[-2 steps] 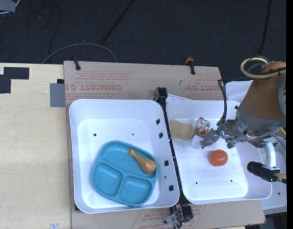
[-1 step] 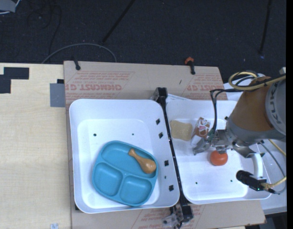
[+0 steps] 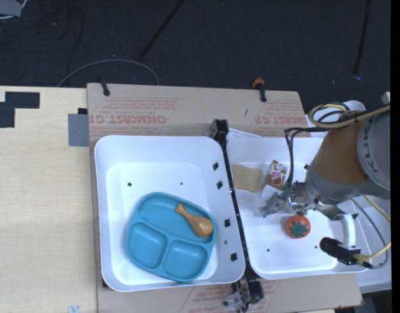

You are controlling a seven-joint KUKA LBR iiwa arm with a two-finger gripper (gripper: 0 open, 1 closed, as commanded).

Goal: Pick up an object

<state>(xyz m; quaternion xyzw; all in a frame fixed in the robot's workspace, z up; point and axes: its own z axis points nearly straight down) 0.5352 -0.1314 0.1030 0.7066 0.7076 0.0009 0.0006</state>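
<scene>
The tool [image 3: 273,206] hangs low in the right bin [image 3: 278,266], and I cannot tell how it is set or whether it has hold of anything. A tomato [image 3: 296,226] lies just beside it, a small packet [image 3: 277,173] and a tan sponge [image 3: 247,177] near. If it closes between them, it may nudge the round tomato away or graze the packet.

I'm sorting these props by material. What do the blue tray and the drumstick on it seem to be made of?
The blue tray looks like moulded plastic: one even colour, soft sheen, rounded compartment walls. The drumstick looks like a toy, probably plastic or rubber, judging by its smooth, uniform tan-orange surface; the view is too coarse to say which.
</scene>
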